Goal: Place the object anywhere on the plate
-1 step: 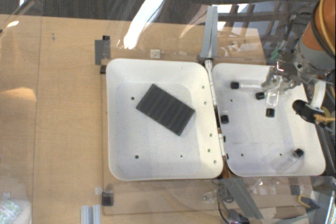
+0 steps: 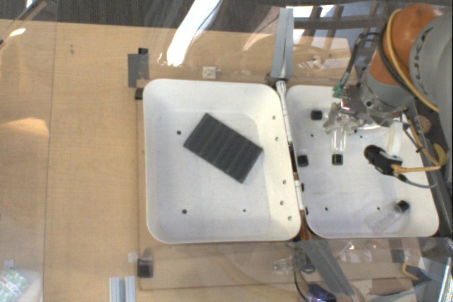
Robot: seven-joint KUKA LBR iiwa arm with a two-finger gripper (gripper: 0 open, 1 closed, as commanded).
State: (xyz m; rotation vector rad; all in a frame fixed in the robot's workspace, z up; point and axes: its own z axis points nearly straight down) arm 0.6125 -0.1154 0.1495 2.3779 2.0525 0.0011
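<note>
1. A dark ribbed slab (image 2: 224,147) lay flat, mid-left of the frame, in the left bin (image 2: 159,223).
2. It looked stiff and light (thin); its edges seemed the best hold.
3. The gripper (image 2: 338,146) hung over the right bin (image 2: 425,226), centre-right; jaws apart, holding nothing.

A dark grey ribbed rectangular plate (image 2: 224,147) is lying flat in the left white bin (image 2: 163,216), just past centre toward twelve o'clock, turned so its long axis is running from ten to four o'clock.
</note>
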